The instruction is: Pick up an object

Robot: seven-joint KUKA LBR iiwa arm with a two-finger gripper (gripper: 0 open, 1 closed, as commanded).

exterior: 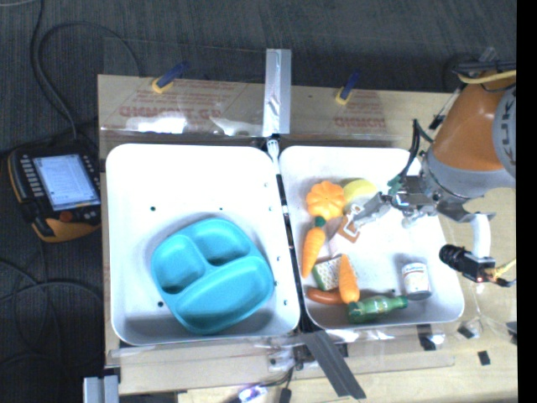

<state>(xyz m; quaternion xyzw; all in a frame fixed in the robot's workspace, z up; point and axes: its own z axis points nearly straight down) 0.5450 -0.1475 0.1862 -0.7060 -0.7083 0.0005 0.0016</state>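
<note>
The right bin holds several toy foods. An orange pumpkin and a yellow fruit lie at its far left. Below them are a carrot, a pale wedge, a second carrot, a red sausage, a green bottle and a small can. My gripper reaches in from the right, low over the bin, just right of the pumpkin and under the yellow fruit. A small orange-and-white piece sits right at its tip.
The left bin carries a blue divided plate. A metal divider runs between the bins. The orange-banded arm hangs over the right bin's far right corner. A teach pendant lies off the bench to the left.
</note>
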